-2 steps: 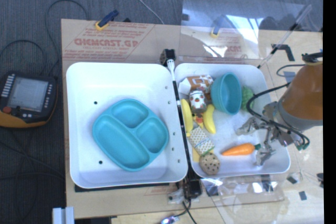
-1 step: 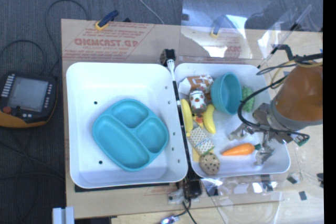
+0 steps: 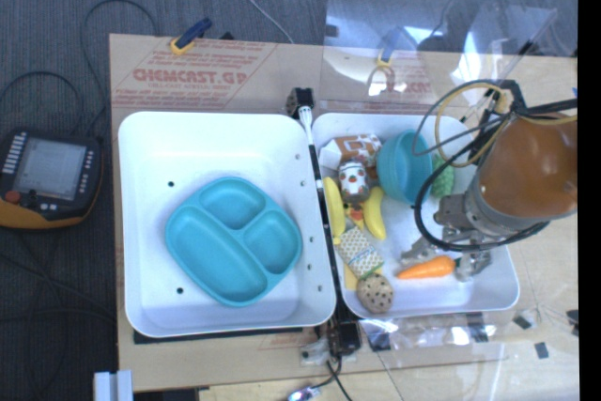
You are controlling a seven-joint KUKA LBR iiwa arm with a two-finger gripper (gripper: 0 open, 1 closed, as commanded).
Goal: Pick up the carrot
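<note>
The orange carrot lies flat on the floor of the right bin, near its front edge, tip pointing left. My gripper hangs right over the carrot's thick right end, below the arm's orange band. Its fingers stand open: one grey finger is just behind the carrot's middle, the other by its thick end. The carrot rests on the bin floor, and I cannot tell whether the fingers touch it.
Left of the carrot, the right bin holds a spotted cookie, a patterned piece, bananas and a teal bowl. A green item sits under the cables. The left bin holds a blue divided plate.
</note>
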